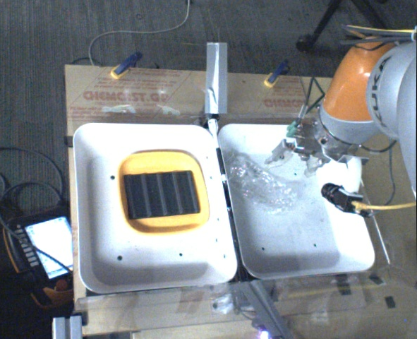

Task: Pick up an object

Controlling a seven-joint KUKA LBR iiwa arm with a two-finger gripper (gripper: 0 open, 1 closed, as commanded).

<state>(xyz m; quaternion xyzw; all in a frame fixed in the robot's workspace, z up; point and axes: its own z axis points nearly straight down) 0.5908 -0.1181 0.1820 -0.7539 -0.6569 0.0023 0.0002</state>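
Clear crinkly plastic, looks like a wad of wrap or a bag (259, 181), is sitting in the right bin (314, 256), toward that bin's upper-left part, close to the divider between the two bins. That's the nearest pickable thing to the arm, so I'd guess it's the target. Left bin (95, 189) has a yellow-rimmed tray with a dark ribbed insert (164, 191) lying flat in the middle, well apart from the arm.

Camera view: the gripper (303, 152) hangs over the right bin's upper edge, just up and right of the plastic wad. The jaws seem spread apart with nothing between them, though they're small and a bit cluttered with cables, so take that loosely. I can't tell if they touch the plastic; they look just beside it.

Progress-wise, I'd say nothing's been grabbed yet. What's left: get over the wad, drop down, close on it, lift. Thin slippery film could easily slide out.
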